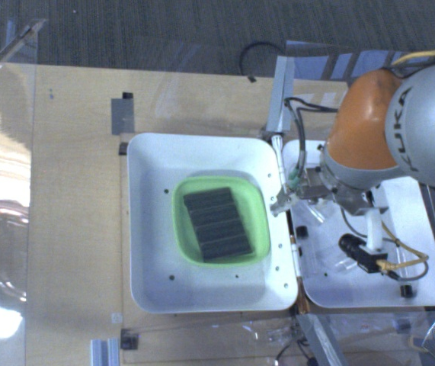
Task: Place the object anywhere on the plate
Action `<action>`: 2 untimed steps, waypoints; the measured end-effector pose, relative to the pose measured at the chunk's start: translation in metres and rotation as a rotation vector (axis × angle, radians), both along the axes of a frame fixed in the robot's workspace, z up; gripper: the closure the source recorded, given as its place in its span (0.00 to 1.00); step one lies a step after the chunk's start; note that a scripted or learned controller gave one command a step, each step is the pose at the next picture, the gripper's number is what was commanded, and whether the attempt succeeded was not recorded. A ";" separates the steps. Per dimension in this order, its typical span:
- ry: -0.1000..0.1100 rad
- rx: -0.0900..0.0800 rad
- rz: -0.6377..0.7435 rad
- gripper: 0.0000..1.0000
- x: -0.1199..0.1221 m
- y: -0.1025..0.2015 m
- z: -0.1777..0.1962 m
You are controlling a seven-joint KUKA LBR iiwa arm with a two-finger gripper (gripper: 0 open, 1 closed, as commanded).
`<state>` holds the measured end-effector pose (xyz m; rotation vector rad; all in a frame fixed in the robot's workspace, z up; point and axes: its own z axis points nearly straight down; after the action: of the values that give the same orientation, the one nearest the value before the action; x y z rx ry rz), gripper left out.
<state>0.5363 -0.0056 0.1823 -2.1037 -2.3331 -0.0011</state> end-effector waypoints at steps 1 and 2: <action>-0.003 0.000 -0.035 0.00 0.020 -0.024 0.001; -0.005 -0.002 0.030 0.00 0.046 -0.083 0.012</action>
<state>0.5820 -0.0886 0.1938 -2.0718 -2.3675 -0.0037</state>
